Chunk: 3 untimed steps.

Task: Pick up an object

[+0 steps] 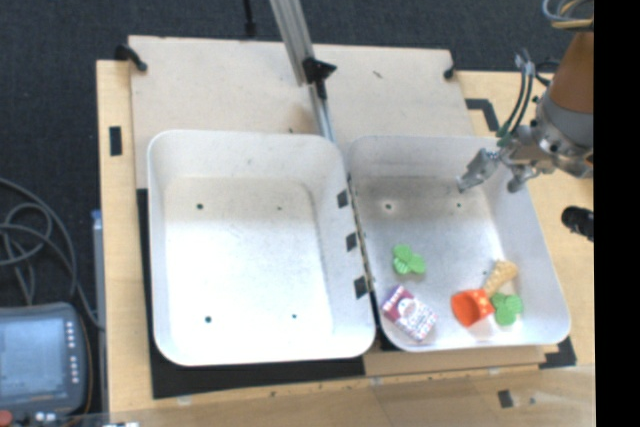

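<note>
From the overhead cam: the gripper (pixel 497 172) hovers over the right bin's (pixel 420 165) far right corner, jaws spread with nothing between them. The green toy (pixel 407 261), pink packet (pixel 409 314) and orange cup (pixel 469 307) sit near the front edge

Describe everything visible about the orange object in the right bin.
The orange object looks like a small glossy plastic cup or cone lying on its side near the front right corner of the right bin. A green toy touches its right side, and a tan piece lies just above it. The end effector is well away, over the bin's far edge.
</note>
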Available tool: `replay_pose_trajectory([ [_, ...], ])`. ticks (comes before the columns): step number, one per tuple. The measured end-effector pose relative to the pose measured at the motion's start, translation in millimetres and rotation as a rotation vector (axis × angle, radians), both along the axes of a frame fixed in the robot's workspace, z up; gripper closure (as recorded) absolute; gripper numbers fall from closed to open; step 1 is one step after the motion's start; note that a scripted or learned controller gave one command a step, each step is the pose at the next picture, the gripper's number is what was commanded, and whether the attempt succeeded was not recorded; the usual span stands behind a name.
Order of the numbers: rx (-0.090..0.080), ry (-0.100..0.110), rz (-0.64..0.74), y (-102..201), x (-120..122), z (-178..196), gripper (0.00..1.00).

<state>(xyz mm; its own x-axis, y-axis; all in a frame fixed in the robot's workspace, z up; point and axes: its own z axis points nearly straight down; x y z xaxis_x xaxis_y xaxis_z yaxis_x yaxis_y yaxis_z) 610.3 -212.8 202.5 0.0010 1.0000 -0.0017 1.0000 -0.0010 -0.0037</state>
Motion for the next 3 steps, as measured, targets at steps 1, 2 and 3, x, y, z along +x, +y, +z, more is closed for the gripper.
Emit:
replay_pose_trajectory([
  [1, 0.0, 0.0, -0.001, -11.3, -4.7, -51.1, 0.0],
  [2, 0.0, 0.0, -0.002, -12.6, -5.7, -103.6, 0.0],
  [3, -0.001, -0.007, -0.005, -13.6, -4.1, -88.9, 1.0],
])
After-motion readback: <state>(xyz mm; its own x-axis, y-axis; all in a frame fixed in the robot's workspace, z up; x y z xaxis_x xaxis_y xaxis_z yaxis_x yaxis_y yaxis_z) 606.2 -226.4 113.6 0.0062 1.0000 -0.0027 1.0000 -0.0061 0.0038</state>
